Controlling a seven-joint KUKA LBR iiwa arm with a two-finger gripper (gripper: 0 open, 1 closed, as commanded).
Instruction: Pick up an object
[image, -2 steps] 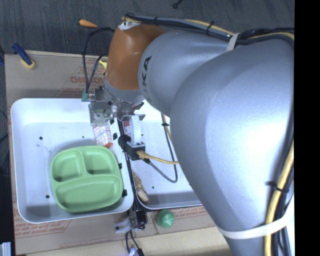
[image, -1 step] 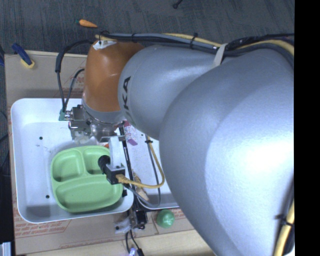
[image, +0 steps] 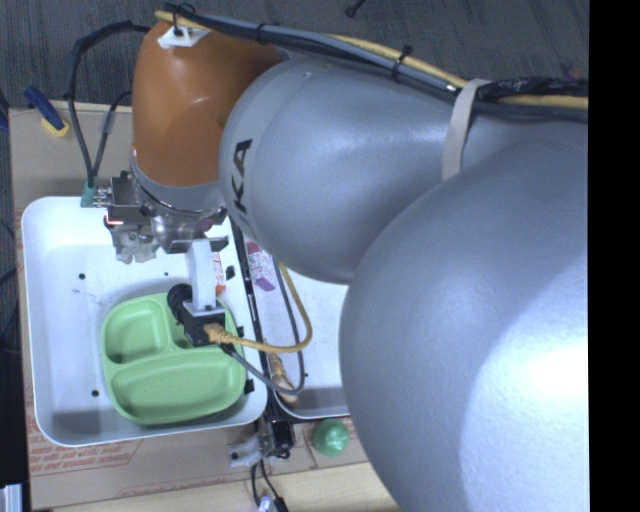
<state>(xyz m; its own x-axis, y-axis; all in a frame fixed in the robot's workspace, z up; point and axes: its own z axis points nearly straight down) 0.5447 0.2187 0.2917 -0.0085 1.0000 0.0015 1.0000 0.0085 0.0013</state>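
A light green divided tray lies in the left white bin, in its front half. My gripper hangs over the back part of that bin, just behind the tray and slightly to its left. Nothing can be seen between its metal tips. The arm's big grey body and orange band cover most of the view, hiding the right bin almost wholly.
A white and pink packet peeks out beside the arm at the divide between the bins. A small green ball rests on the bench in front of the bins. A blue object lies at the back left.
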